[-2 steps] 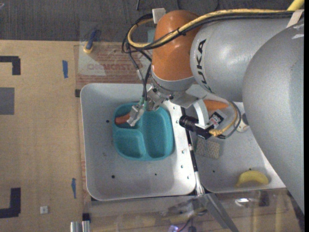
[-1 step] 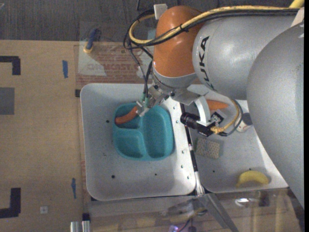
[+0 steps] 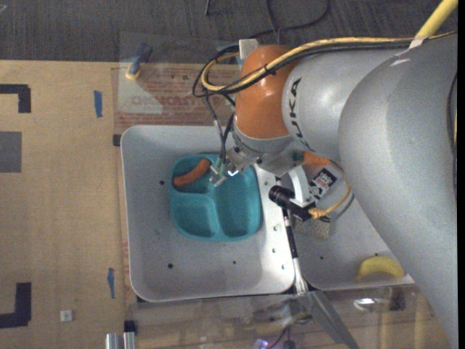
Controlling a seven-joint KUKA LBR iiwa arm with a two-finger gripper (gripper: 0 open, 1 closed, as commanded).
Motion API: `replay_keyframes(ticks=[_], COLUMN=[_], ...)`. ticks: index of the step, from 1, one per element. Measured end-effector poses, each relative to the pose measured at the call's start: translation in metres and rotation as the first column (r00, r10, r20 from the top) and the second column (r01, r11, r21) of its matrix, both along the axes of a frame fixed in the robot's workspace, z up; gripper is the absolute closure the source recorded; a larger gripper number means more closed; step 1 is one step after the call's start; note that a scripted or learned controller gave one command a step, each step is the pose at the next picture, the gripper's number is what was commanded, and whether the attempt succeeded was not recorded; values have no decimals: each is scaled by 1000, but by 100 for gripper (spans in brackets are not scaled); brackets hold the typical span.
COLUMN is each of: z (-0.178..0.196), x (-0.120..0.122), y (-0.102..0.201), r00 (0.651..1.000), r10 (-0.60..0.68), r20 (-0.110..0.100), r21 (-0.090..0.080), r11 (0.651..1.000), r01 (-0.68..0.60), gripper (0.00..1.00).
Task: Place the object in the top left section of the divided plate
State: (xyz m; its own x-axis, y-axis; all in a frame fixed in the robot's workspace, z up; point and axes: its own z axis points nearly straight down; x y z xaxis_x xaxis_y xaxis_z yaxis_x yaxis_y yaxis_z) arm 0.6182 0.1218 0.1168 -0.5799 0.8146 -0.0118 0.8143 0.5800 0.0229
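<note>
A teal divided plate (image 3: 218, 202) lies in the left white bin (image 3: 145, 253). An orange sausage-shaped object (image 3: 190, 174) rests in the plate's top left section, tilted slightly. My gripper (image 3: 220, 171) hangs right at the object's right end, low over the plate, under the orange wrist band (image 3: 261, 100). The wrist hides the plate's upper right corner and the contact between gripper and object.
A yellow banana (image 3: 379, 269) lies in the right bin (image 3: 334, 278) near its front edge. The grey arm (image 3: 392, 137) covers most of the right bin. A black cable fitting (image 3: 287, 198) hangs over the divider between the bins. Cardboard with blue tape marks lies to the left.
</note>
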Motion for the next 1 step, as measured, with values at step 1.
replay_keyframes(ticks=[1], z=[120], x=[-56], y=[-5], r00=[975], r10=[-219], r20=[-23], r21=[-4], r11=[976], r01=[219], gripper=[100])
